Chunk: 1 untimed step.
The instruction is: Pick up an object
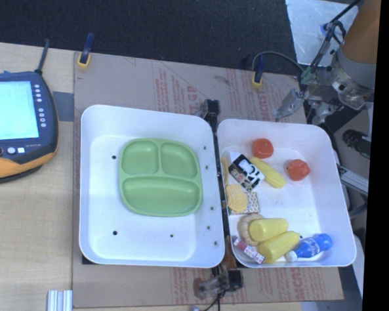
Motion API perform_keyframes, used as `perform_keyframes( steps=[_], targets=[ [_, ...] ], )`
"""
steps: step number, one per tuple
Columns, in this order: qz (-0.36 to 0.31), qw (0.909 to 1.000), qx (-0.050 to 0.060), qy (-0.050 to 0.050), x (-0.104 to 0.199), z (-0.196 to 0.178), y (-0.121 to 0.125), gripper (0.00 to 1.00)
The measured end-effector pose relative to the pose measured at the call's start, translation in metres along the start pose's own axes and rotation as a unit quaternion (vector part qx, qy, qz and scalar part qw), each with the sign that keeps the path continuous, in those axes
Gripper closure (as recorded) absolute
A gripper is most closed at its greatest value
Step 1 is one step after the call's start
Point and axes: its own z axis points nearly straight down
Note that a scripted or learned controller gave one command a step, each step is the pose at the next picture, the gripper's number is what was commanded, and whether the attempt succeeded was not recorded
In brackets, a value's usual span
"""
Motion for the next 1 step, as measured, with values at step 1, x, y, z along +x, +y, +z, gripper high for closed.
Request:
perform_keyframes(
  steps=[1],
  targets=[
    [0.001, 1.0, 0.001, -0.001, -0.0922, 0.0957, 0.0, 0.0]
  ],
)
